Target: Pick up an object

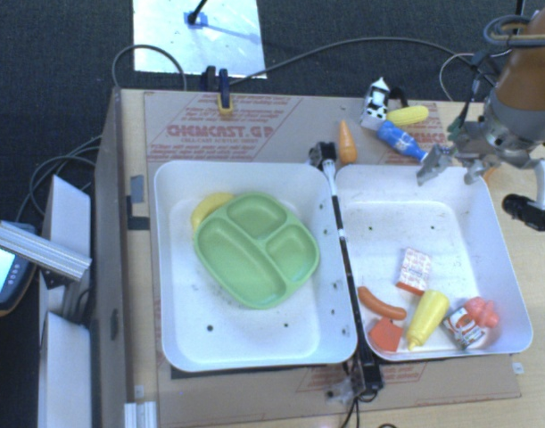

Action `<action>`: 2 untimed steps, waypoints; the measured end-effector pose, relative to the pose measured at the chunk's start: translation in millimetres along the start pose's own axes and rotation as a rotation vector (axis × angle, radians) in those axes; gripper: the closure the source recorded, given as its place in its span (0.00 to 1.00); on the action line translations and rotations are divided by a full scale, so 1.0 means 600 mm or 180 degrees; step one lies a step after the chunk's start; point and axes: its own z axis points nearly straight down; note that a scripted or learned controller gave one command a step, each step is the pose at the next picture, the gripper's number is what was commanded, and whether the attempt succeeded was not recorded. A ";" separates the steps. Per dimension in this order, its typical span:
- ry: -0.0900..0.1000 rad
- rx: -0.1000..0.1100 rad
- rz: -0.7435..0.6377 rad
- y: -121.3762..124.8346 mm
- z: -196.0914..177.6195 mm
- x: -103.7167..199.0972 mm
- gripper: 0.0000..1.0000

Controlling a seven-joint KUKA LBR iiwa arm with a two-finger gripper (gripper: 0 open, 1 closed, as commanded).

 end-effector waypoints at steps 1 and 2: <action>0.0000 0.0001 0.0006 -0.052 0.230 -0.031 0.00; -0.0002 -0.0009 0.0002 -0.050 0.212 -0.031 1.00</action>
